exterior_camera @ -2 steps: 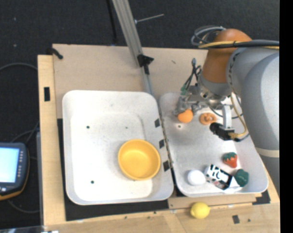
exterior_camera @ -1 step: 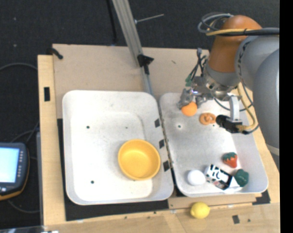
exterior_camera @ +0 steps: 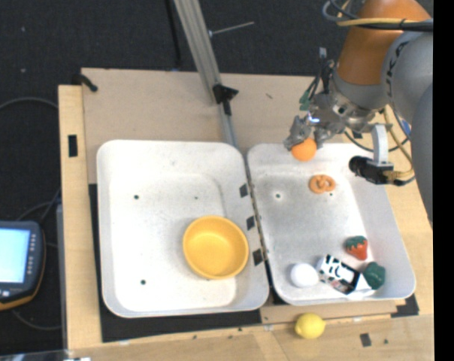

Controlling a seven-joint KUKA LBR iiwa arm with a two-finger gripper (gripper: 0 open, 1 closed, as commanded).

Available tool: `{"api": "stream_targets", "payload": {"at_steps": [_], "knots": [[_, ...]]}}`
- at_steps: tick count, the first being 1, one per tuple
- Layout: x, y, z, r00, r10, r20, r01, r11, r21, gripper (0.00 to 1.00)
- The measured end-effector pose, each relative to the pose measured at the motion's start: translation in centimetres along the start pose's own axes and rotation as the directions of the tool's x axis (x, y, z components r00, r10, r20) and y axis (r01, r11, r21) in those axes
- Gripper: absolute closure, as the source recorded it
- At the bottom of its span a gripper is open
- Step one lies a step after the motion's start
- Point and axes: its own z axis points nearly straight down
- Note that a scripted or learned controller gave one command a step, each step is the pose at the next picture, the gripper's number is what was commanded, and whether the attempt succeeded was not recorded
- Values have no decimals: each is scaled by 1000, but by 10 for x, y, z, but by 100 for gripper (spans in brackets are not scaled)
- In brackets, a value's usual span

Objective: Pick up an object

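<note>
My gripper [exterior_camera: 305, 143] hangs over the far edge of the right bin [exterior_camera: 287, 224]. An orange ball [exterior_camera: 304, 150] sits between its two fingers, lifted off the bin floor. On the floor just below and to the right lies an orange pretzel-shaped piece [exterior_camera: 322, 183]. Near the front of the same bin are a white ball [exterior_camera: 304, 274], a black-and-white block [exterior_camera: 338, 272], a red strawberry [exterior_camera: 356, 246] and a dark green piece [exterior_camera: 374, 275].
A yellow bowl [exterior_camera: 215, 247] rests in the left bin [exterior_camera: 137, 224]. Off the bins, on the bench's front edge, sits a yellow lemon [exterior_camera: 310, 326]. A slanted metal rail [exterior_camera: 203, 51] rises behind the bins. A small screen [exterior_camera: 13, 262] stands at the left.
</note>
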Motion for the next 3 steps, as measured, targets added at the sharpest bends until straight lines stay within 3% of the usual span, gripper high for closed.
{"api": "stream_targets", "payload": {"at_steps": [1, 3], "knots": [[0, 1, -11, 1000, -2, -2, 2, 1000, 5, 100], [100, -20, 0, 1000, -4, -1, 4, 1000, 9, 100]]}}
